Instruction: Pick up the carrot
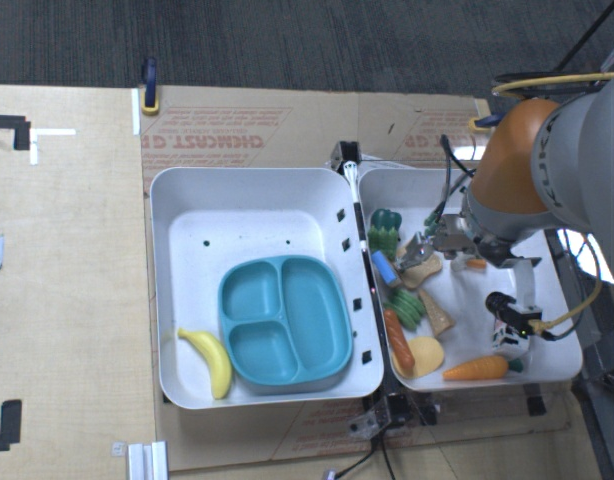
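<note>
The carrot (pixel 475 370), orange with a small green top at its right end, lies flat near the front wall of the right bin (pixel 557 363). My gripper (pixel 421 252) hangs over the left middle of that bin, above a pile of toy foods. It is well to the upper left of the carrot and does not touch it. The grey arm with its orange band (pixel 517 158) comes in from the right.
Below the gripper lie a tan wedge (pixel 436 314), a green vegetable (pixel 386 230), a blue piece (pixel 384 268), a green pickle (pixel 408 309), a sausage (pixel 399 342) and a yellow disc (pixel 426 353). The left bin (pixel 177 228) holds a blue divided plate (pixel 287 318) and a banana (pixel 213 361).
</note>
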Robot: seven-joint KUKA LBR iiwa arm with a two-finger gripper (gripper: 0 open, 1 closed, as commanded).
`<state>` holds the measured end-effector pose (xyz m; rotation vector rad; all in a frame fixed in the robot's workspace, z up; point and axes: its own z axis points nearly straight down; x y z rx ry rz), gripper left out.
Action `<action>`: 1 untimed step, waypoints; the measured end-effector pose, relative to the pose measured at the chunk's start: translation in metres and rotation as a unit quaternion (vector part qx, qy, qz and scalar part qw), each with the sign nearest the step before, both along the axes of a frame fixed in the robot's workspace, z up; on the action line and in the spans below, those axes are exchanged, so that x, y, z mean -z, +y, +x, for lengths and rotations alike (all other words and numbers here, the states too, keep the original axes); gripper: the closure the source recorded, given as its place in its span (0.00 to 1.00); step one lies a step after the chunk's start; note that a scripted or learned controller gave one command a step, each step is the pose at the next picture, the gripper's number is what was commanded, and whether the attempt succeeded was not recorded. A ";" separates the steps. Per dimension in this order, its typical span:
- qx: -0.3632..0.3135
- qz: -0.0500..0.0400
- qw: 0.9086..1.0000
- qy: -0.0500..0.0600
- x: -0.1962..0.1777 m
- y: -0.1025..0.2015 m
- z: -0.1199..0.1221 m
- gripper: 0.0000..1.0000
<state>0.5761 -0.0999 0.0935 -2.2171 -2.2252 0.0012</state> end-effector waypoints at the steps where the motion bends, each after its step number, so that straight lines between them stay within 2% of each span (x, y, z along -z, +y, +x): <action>1: 0.077 0.000 0.997 0.002 0.001 0.008 -0.083 0.00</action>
